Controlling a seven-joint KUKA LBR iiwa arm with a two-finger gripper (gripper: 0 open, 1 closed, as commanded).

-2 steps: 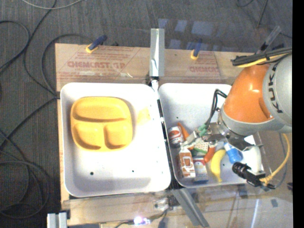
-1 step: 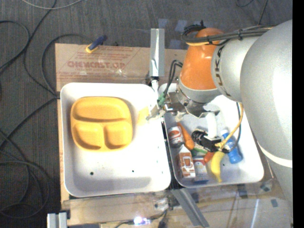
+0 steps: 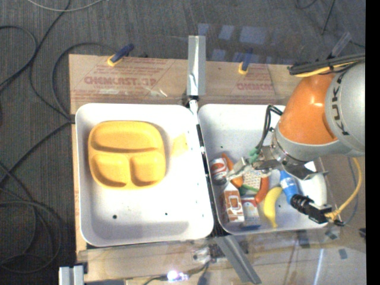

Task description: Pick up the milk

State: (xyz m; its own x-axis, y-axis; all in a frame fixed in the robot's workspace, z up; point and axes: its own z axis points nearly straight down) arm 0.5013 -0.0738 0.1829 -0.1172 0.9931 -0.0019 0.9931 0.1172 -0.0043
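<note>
The milk (image 3: 233, 206) is a small orange-and-white carton. It lies in the right bin (image 3: 237, 129) near the front left corner, with its long side pointing toward the front wall. My gripper (image 3: 249, 169) hangs over the middle of that bin, just behind and to the right of the carton, above the pile of items. The grey arm with its orange band (image 3: 309, 114) covers the bin's right half. Nothing is visibly held.
Around the milk lie a red-and-silver can (image 3: 218, 169), a banana (image 3: 271, 205), an orange carrot-like piece (image 3: 262, 189) and a blue bottle (image 3: 289, 186). The left bin (image 3: 148, 218) holds a yellow divided tray (image 3: 126, 153).
</note>
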